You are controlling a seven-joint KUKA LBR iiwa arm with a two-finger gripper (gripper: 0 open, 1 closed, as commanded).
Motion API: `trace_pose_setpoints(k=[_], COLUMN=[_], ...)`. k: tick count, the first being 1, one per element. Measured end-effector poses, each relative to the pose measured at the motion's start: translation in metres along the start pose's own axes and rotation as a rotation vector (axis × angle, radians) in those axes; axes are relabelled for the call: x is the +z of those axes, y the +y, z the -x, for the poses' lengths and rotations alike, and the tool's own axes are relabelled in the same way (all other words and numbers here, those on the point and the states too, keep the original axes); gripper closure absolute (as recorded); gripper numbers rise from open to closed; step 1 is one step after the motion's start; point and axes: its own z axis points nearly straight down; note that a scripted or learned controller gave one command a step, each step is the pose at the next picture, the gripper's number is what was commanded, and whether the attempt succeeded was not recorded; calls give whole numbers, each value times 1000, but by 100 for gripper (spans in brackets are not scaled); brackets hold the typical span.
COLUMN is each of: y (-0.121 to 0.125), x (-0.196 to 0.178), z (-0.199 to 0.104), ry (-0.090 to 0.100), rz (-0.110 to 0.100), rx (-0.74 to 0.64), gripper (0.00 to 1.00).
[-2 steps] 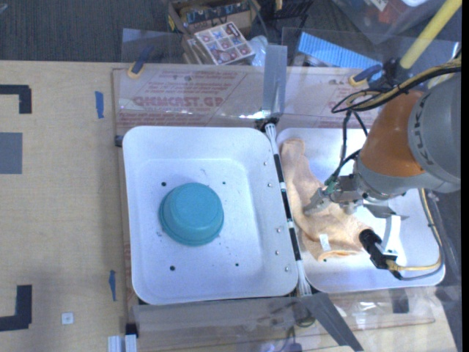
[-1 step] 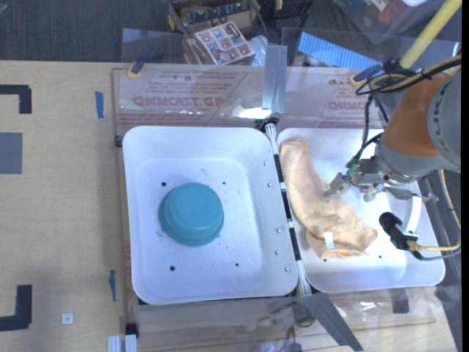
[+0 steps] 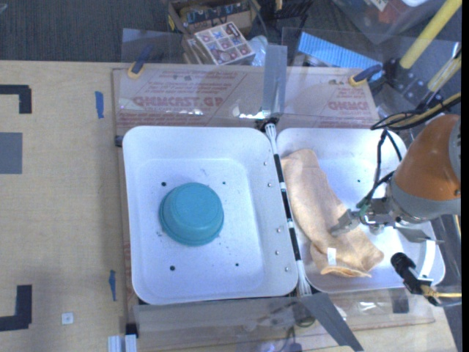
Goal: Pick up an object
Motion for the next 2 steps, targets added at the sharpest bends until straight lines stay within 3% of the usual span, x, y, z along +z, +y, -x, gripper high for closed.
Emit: trace_pose_setpoints(k=[1,2], y=[1,54], x=[-11,-96], z=[2,6], ry=[-1,0], rz=[5,-4], rx=[4,-398], gripper=[100,100])
